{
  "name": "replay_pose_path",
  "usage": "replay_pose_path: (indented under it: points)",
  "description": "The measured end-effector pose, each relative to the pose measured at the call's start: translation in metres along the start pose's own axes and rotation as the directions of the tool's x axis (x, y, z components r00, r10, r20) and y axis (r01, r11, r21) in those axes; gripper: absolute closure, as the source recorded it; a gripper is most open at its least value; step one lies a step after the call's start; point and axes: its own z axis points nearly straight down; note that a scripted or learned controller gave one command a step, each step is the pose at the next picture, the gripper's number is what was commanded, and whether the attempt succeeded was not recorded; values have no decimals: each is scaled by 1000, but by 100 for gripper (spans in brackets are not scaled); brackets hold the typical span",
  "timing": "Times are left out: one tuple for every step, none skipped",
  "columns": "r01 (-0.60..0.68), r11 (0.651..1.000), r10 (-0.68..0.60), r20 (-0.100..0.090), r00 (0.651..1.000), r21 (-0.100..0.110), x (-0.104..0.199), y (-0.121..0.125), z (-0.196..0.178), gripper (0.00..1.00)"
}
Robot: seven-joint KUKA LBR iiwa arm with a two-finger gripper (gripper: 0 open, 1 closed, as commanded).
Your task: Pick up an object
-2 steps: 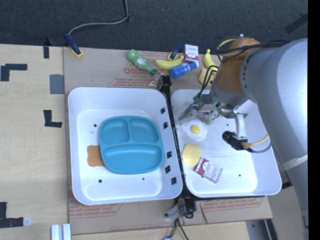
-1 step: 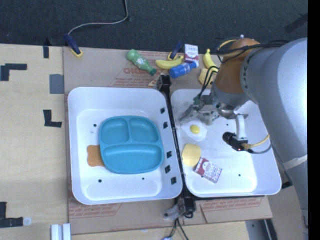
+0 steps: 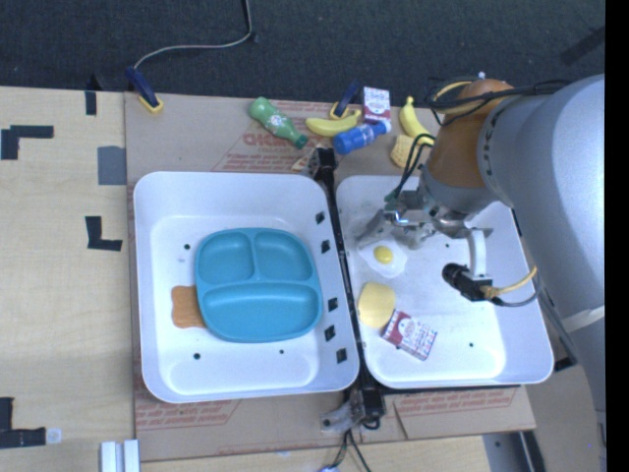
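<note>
The fried egg toy (image 3: 382,257) lies flat on the floor of the right bin (image 3: 511,357), a round white disc with a yellow yolk facing up, so it has no clear long axis and points no particular way. It sits near the bin's left wall, just below and slightly left of the end effector (image 3: 393,226), whose metal fingers slant down toward the left; the egg is very close to the tips, but whether they touch cannot be told, and nothing shows between them. Whether the end effector is released or clenched cannot be told from this angle. Below the egg, a pale yellow rounded object (image 3: 376,304) rests against the same wall, and beside it to the right a small red and white packet (image 3: 409,335) lies tilted, its long side running from upper left to lower right. The grey arm (image 3: 550,185) with its orange band (image 3: 462,155) comes in over the bin's right half. The left bin (image 3: 157,293) carries a blue divided plate (image 3: 259,284) with an orange flat piece (image 3: 185,307) poking out from under its left edge. Beyond the bins, on the brown cardboard, lie a green bottle (image 3: 277,122), a banana (image 3: 332,124), a blue bottle (image 3: 358,138), a small carton (image 3: 376,102) and another banana (image 3: 414,121). The table (image 3: 59,293) is light wood with black tape marks; dark carpet (image 3: 295,18) lies behind it, crossed by a thin cable (image 3: 211,44).
</note>
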Motion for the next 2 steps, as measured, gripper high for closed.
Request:
replay_pose_path:
  points:
    - [0, 1000, 0, 0, 1000, -2, 0, 1, -11, 100]
    - [0, 1000, 0, 0, 1000, -2, 0, 1, -11, 0]
